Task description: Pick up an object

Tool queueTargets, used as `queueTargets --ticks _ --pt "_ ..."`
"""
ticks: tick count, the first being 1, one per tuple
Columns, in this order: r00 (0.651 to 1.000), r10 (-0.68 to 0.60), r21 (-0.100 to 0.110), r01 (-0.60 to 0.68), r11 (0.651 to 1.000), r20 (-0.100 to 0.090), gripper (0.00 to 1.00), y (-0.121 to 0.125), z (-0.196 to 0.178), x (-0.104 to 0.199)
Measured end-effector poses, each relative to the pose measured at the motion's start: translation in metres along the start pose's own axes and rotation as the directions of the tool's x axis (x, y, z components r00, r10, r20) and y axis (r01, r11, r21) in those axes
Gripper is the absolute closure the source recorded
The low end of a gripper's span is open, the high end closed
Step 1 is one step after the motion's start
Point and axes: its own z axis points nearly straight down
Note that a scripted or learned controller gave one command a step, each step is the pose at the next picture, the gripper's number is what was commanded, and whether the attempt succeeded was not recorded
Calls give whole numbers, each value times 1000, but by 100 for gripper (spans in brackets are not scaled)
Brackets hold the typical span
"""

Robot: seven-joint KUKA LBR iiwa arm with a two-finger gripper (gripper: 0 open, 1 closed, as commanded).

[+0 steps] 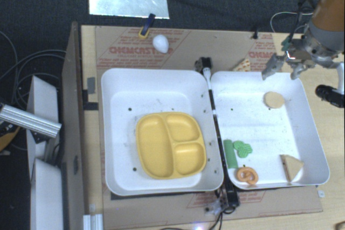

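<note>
Arm [328,13] leans in over the right bin's [307,110] far right corner, gripper [282,68] hanging with fingers spread, nothing between them. Yellow divided plate [171,144] fills the left bin [116,116]; a round tan cookie [274,99] lies just below the gripper, near the far edge.

Grey arm enters from the right, its fingers [274,65] spread apart, holding nothing
</note>
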Motion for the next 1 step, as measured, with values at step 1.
queueTargets --ticks 1 --pt "1000 5 5 -5 1000 0 0 -19 122 -43"
